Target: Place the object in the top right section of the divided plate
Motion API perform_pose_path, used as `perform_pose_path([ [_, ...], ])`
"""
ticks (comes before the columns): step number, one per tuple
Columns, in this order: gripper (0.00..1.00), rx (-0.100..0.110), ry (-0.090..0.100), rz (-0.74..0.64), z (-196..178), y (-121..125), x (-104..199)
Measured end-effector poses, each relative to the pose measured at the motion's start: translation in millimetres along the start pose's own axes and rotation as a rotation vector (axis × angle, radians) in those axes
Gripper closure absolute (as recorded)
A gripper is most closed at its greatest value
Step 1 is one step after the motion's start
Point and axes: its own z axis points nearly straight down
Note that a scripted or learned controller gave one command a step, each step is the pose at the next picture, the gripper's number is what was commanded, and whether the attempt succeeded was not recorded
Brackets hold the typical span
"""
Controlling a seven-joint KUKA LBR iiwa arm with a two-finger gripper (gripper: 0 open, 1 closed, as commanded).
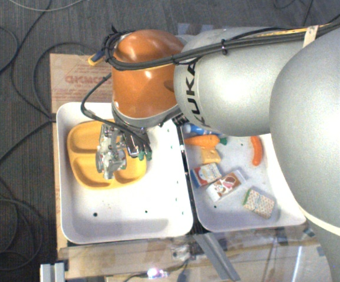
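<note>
The metal two-finger gripper (112, 157) is seen low over the yellow divided plastic plate (81, 145) in the left white bin (158, 216); finger state and object location cannot be told, so placement is judged unconfirmed.

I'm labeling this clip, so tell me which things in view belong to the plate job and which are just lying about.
Part of the job:
- yellow divided plate in the left bin
- the tool, hovering over the plate

Just lying about, in the right bin:
- carrot
- orange sausage
- two small printed packets
- patterned square pad
</note>
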Motion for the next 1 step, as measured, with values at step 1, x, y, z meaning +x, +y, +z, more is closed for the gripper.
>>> perform_pose_path([
  [1, 1.0, 0.001, -0.001, 0.114, -9.4, -25.6, -28.7],
])
